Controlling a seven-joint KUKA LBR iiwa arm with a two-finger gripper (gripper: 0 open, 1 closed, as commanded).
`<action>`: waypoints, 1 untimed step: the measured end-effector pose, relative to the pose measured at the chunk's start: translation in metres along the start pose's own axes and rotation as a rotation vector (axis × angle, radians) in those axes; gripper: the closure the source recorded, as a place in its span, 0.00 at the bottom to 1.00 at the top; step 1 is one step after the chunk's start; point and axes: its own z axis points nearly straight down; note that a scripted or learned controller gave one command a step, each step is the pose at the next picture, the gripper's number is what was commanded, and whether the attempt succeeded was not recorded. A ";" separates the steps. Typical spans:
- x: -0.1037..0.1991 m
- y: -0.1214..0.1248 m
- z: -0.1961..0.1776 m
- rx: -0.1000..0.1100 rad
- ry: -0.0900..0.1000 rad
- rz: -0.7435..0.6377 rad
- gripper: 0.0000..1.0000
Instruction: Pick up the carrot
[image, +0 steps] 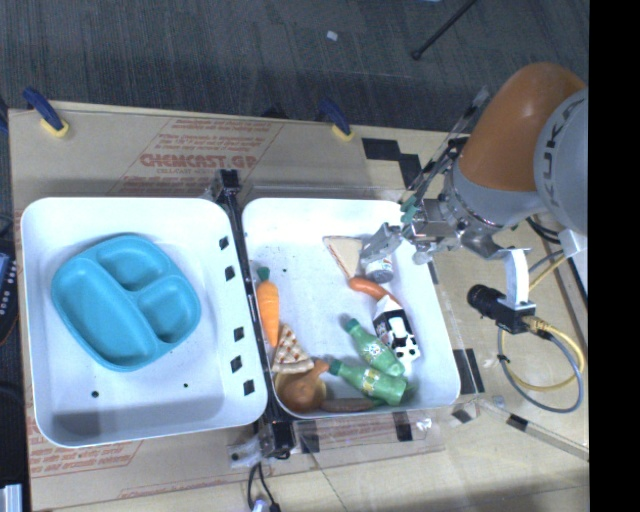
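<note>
The gripper (383, 248) hangs over the far right part of the right bin (300, 215), just above a sandwich wedge (345, 252). Whether it grasps anything cannot be told. The carrot (268, 311) lies well to its left, along that bin's left wall, just beyond a pizza slice (289, 350). A blue tray (125, 298) sits in the left bin (60, 400).

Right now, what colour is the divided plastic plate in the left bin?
Light blue plate, clearest in the camera view.
</note>
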 end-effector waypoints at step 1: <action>0.045 -0.011 0.171 -0.002 -0.001 -0.197 0.00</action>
